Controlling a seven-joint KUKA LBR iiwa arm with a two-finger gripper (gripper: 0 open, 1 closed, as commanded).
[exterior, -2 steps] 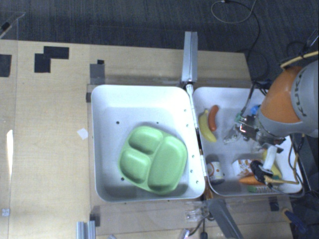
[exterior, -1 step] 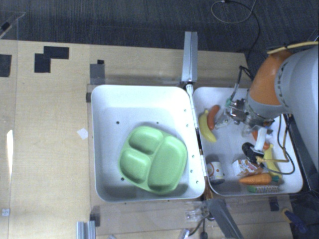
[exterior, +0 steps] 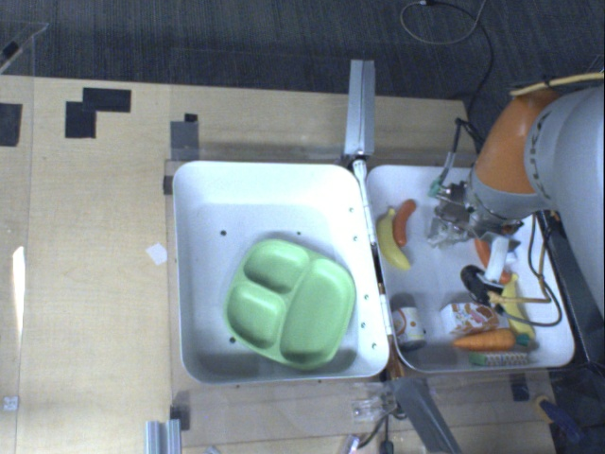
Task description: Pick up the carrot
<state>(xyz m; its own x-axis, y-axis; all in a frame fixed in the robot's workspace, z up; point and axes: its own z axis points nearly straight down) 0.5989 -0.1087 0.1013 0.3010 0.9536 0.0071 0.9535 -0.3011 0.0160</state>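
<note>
Carrot (exterior: 484,340) lies along the near edge of the right bin (exterior: 423,185), touching a packet (exterior: 470,316) and close to a small can (exterior: 408,323), while the gripper (exterior: 460,223) hangs well apart from it toward the far side, near a sausage (exterior: 405,221) and banana (exterior: 391,244). I cannot tell the gripper's state. A descent here risks catching the sausage, and crowding round the carrot could make a grasp slip

Two white bins are sitting side by side, the left bin (exterior: 189,253) holding one green divided tray (exterior: 290,301), and the right bin (exterior: 425,183), beside it, holding one carrot (exterior: 484,340), one banana (exterior: 391,242), one red sausage (exterior: 404,221), one small can (exterior: 408,323) and one snack packet (exterior: 468,316).
</note>
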